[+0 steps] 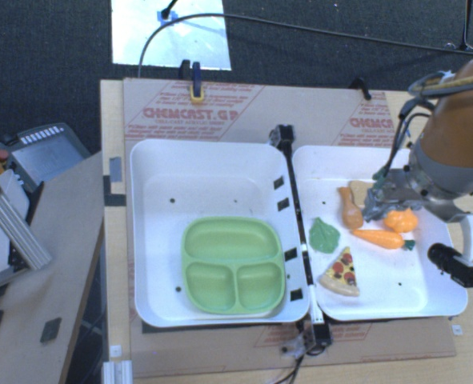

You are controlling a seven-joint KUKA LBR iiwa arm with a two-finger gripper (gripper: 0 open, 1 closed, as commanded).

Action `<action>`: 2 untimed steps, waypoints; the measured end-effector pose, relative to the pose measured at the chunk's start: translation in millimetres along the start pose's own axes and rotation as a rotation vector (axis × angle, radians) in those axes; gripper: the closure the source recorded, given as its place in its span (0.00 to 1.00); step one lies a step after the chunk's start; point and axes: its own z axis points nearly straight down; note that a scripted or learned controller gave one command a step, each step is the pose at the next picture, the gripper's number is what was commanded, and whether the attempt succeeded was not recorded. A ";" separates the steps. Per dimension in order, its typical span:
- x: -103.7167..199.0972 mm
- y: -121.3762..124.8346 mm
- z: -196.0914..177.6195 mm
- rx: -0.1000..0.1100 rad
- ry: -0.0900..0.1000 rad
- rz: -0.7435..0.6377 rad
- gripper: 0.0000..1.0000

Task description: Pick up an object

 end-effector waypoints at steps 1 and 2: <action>52.4 -0.9 -2.2 0.000 0.000 0.000 1.00; 113.0 -3.4 11.4 0.002 0.001 0.000 1.00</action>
